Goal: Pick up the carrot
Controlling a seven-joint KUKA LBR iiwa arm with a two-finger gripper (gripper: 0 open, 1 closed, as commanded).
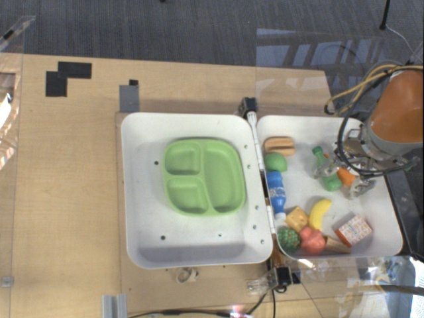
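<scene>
The carrot (346, 175) is a small orange piece with a green top, lying in the right bin (387, 244) near its far right side. My gripper (344, 179) hangs low over it from the right. One metal finger (327, 171) stands to the carrot's left and the other finger (361, 188) to its right. The jaws look spread, with the carrot in the gap between them and resting in the bin.
A small green bottle (320, 155) stands just left of the gripper. Further left are a bun (279, 144), a green fruit (275, 162) and a blue bottle (276, 189). A banana (320, 213), red fruit (313, 241) and box (352, 230) lie nearer. The left bin (142, 244) holds a green divided plate (202, 176).
</scene>
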